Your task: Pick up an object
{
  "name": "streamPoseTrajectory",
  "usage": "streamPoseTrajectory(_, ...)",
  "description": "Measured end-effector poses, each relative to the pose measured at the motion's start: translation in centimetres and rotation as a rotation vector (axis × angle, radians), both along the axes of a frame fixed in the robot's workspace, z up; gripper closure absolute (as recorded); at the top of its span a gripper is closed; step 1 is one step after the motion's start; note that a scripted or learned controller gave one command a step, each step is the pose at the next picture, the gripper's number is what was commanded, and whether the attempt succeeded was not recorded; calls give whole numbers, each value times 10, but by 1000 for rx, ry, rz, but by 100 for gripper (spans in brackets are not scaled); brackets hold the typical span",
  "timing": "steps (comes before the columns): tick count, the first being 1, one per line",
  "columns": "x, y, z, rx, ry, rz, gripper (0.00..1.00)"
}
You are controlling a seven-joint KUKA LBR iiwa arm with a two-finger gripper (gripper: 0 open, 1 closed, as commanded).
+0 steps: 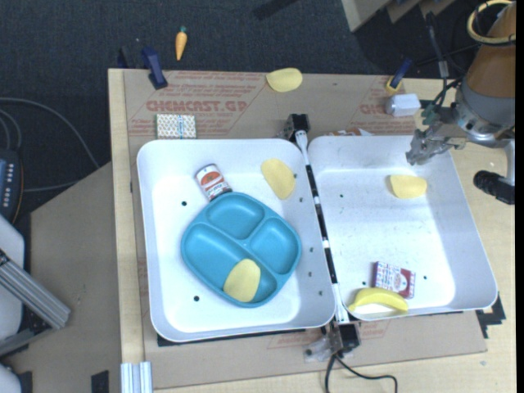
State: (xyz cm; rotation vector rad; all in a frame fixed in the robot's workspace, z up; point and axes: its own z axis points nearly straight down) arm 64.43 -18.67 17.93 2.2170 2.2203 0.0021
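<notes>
My gripper [419, 152] hangs over the far right part of the right bin [458, 219], just above and right of a yellow lemon-shaped piece [407, 187]. Nothing shows between its fingertips. Near the right bin's front edge lie a yellow banana [378, 300] and a small red and white box [393, 279]. The left bin [160, 219] holds a blue divided plate [239, 249] with a yellow piece [242, 280] in its front compartment. A small red-labelled can [213, 182] and another yellow piece [278, 178] lie behind the plate.
On the bench behind the bins sit a yellow piece [284, 79], a small patterned packet [176, 125], a blue clip [153, 68] and a white block [404, 104]. A tiny carrot [181, 43] lies on the floor beyond. A black divider [315, 211] separates the bins.
</notes>
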Motion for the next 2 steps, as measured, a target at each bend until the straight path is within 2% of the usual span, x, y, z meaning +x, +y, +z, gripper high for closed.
streamPoseTrajectory(1,-1,0,-1,0,2,0,0)
streamPoseTrajectory(2,1,-15,-63,2,6,-2,0)
